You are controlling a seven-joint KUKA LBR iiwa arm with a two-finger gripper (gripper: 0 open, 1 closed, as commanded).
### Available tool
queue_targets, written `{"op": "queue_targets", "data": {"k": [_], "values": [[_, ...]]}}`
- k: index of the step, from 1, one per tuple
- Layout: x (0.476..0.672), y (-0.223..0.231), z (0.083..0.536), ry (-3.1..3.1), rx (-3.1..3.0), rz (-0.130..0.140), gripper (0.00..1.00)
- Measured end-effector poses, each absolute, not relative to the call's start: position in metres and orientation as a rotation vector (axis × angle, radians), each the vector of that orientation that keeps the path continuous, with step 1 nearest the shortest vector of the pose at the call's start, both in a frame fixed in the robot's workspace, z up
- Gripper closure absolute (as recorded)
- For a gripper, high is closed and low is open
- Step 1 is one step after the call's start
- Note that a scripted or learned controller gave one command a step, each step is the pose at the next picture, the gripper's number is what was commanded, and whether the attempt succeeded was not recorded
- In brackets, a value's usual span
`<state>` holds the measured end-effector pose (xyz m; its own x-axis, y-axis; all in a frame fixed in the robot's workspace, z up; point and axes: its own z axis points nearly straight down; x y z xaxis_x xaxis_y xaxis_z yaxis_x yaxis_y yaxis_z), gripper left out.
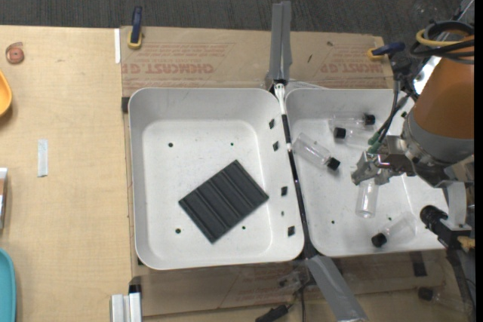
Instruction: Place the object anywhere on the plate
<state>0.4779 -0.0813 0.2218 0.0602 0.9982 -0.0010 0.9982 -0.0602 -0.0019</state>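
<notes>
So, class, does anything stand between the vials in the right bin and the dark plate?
Yes: the two bin walls meet between the vials and the plate, so a vial would likely have to be lifted over them.

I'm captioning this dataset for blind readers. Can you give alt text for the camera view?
A grey robot arm's gripper hangs over the right bin, just above one of several clear vials with black caps. The left bin holds a dark ribbed plate.
</notes>
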Motion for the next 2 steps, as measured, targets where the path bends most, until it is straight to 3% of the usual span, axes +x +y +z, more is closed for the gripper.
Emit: {"op": "queue_targets", "data": {"k": [1, 2], "values": [[0.478, 0.019, 0.227, -2.226, -2.216, 0.006, 1.0], [0.476, 0.091, 0.189, -1.925, -2.48, 0.012, 1.0]]}}
